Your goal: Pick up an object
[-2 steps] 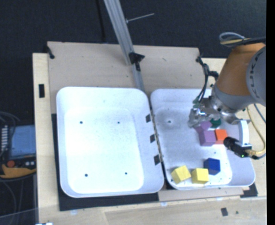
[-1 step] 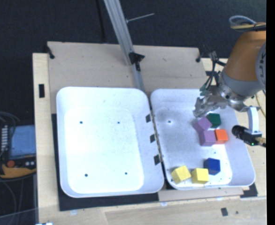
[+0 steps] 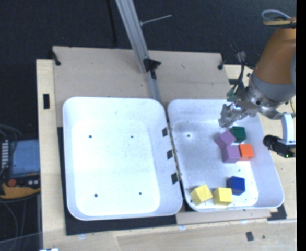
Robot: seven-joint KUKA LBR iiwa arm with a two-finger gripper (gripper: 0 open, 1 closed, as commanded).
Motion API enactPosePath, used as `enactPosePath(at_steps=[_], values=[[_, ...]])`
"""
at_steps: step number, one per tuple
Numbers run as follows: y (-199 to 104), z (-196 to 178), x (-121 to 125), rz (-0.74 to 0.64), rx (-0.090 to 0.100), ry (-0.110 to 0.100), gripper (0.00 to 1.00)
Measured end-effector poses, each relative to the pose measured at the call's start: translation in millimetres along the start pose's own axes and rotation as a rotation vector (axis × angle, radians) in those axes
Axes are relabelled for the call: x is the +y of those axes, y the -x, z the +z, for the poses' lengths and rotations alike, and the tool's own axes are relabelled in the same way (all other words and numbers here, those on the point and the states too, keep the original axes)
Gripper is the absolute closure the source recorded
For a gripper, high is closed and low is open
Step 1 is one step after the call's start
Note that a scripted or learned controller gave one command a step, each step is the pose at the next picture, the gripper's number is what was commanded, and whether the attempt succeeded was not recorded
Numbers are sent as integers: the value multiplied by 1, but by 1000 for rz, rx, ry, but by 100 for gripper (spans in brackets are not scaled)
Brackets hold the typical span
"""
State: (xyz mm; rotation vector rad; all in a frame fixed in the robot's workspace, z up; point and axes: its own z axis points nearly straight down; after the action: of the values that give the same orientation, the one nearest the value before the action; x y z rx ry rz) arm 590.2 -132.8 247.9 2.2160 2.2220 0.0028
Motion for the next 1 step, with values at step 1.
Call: enactPosePath(at_steps=[1], values=[[-52,9,-1,-4,2,-4,100]])
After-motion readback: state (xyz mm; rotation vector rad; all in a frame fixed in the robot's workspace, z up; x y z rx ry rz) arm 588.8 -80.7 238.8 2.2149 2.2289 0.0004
